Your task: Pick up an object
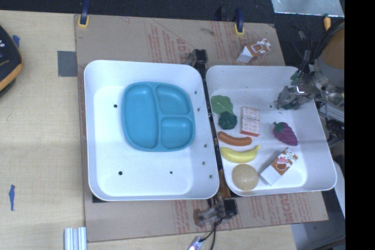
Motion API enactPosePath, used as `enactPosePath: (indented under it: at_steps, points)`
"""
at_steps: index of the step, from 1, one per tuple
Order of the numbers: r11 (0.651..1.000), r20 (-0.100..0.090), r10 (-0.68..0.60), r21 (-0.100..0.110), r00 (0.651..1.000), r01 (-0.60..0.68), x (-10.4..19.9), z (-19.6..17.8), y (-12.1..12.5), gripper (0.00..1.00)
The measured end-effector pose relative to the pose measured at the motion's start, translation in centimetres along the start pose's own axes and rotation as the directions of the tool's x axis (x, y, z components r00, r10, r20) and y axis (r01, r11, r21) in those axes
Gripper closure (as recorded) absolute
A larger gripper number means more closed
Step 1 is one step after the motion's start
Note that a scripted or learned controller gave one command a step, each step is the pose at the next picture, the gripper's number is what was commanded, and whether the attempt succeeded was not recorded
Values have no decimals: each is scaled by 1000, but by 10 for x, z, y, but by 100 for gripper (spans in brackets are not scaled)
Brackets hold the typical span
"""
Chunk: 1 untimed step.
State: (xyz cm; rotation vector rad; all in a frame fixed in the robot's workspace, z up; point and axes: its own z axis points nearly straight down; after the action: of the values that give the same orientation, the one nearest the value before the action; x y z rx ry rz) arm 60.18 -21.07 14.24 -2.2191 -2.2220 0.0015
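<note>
red print on cardboard sheet [176, 32], too small to read

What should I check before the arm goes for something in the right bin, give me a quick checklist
1. End effector is over the right bin: ok, it sits at the bin's upper right part.
2. End effector open for a grasp: cannot tell, it is too small and blurred.
3. Nothing already held: cannot tell for the same reason.
4. Nearest targets lie apart from their neighbours: ok, the purple grapes and the red and white packet each lie alone.
5. Crowded items flagged: not ok, the sausage and banana lie close together.
6. Left bin stays out of the path: ok, the blue divided plate lies well away.
</note>
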Motion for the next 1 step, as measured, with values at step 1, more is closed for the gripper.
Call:
enactPosePath:
  at_steps: [1]
  points:
    - [1000,-1,-4,-1,1000,4,62,-49,55,100]
